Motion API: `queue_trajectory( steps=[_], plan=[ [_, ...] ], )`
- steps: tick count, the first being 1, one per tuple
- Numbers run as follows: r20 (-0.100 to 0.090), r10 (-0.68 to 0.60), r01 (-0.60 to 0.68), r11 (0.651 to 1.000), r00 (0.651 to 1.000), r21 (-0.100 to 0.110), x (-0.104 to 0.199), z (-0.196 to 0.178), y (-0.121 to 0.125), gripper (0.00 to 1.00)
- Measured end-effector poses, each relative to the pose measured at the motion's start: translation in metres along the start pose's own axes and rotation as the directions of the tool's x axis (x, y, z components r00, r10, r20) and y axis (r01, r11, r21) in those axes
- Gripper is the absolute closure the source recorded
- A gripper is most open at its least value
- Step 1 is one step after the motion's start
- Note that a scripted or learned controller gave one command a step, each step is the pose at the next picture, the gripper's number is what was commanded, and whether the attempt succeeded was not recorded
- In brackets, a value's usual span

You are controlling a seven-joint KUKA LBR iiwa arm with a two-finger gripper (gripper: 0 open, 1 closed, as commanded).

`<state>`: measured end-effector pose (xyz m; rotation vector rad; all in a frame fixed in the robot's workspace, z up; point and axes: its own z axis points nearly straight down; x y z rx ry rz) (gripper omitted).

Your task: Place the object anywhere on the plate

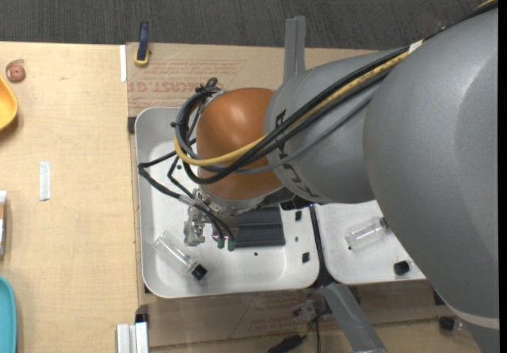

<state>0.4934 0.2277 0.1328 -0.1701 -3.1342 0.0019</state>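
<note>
Camera view, clear vial (178,254) lying diagonally, black cap toward lower right, pincer (195,231) grip unclear.

Left bin (158,264): beside the right bin (356,264), the two touching along a shared edge.
Arm (356,122): reaches from the right, over both bins.
Gripper (198,229): above the left bin's floor.
Clear vial (178,254): in the left bin, just beside the gripper.
Second vial (366,233): in the right bin.
</note>
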Motion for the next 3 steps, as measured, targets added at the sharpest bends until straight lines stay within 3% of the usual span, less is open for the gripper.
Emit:
queue_trajectory(
  steps=[1, 2, 3],
  plan=[
    [0.004, -0.303, 0.303, 0.953, 0.953, -0.001, 0.014, -0.040, -0.009, 1.00],
    [0.006, -0.492, 0.492, 0.871, 0.870, -0.001, -0.032, -0.049, 0.004, 1.00],
    [0.005, -0.609, 0.609, 0.793, 0.793, 0.000, 0.006, -0.111, 0.000, 1.00]
  ],
)
